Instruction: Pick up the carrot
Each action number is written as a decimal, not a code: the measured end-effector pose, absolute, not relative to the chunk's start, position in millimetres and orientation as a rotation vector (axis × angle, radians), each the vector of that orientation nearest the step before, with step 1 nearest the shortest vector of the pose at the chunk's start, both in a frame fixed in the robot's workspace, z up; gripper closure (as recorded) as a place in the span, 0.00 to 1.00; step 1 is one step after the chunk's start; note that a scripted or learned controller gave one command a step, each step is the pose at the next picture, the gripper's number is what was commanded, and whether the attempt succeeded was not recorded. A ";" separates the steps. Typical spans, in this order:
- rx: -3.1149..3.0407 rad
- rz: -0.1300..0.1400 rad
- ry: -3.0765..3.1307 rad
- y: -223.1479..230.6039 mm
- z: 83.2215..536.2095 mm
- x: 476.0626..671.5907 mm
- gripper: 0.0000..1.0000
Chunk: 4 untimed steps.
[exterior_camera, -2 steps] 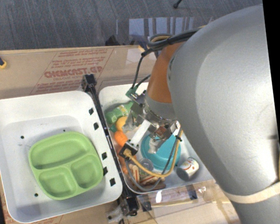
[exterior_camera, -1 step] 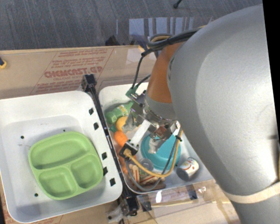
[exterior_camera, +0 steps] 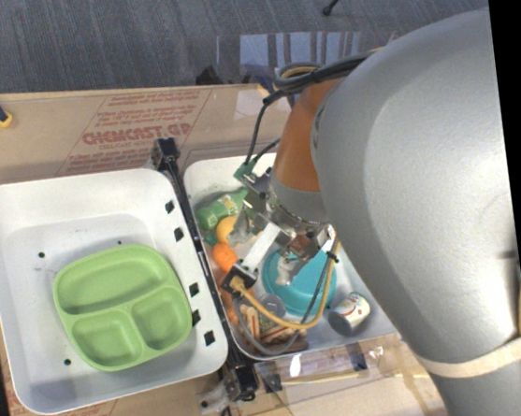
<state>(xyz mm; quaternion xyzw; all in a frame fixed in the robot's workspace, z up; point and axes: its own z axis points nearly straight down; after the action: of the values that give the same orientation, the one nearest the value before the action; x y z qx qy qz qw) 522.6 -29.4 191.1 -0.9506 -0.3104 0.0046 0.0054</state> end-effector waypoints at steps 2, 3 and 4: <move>-2.976 0.014 -0.972 -29.4 191.1 522.6 0.00; -2.976 0.014 -0.972 -29.4 191.1 522.6 0.00; -3.098 0.016 -0.448 -92.8 95.8 529.7 0.00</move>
<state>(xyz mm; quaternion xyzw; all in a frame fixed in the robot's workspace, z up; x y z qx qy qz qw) 529.7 -92.8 95.8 -0.9897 -0.1430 0.0052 0.0057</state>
